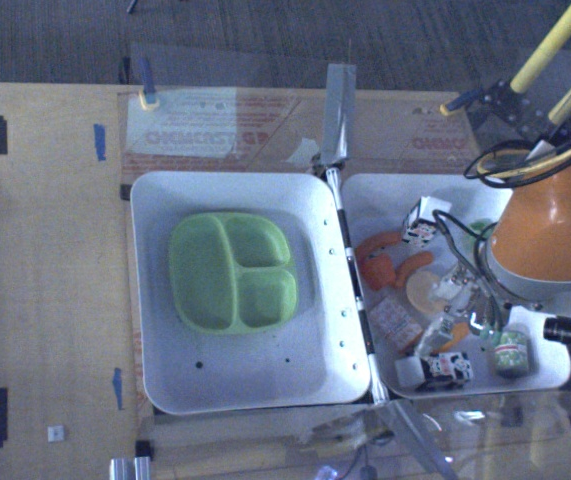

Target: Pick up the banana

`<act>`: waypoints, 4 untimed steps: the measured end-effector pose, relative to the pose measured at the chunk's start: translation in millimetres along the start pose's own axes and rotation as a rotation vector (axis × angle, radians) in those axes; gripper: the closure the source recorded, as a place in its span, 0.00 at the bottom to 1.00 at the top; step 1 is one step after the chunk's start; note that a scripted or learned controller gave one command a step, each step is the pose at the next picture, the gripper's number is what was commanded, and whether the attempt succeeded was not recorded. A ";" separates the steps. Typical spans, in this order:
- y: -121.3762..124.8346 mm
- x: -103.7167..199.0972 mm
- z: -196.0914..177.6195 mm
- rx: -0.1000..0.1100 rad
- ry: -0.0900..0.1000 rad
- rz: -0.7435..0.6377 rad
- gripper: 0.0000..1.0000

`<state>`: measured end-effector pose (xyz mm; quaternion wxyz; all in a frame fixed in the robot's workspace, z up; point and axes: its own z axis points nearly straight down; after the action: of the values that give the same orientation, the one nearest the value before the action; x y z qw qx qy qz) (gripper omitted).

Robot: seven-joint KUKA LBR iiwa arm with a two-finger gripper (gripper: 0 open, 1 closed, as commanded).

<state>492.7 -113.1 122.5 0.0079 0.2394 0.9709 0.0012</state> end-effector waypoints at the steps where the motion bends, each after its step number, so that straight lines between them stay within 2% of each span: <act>1: 56.4 23.4 -62.3 0.006 0.010 0.364 0.00; 2: 168.8 84.1 -83.3 0.009 0.011 0.613 0.00; 3: 216.6 92.3 32.0 0.004 0.008 0.376 0.00; 4: 211.4 90.0 22.4 0.012 0.008 0.384 1.00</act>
<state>511.6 115.9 100.1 0.0021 0.4202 0.9074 -0.0021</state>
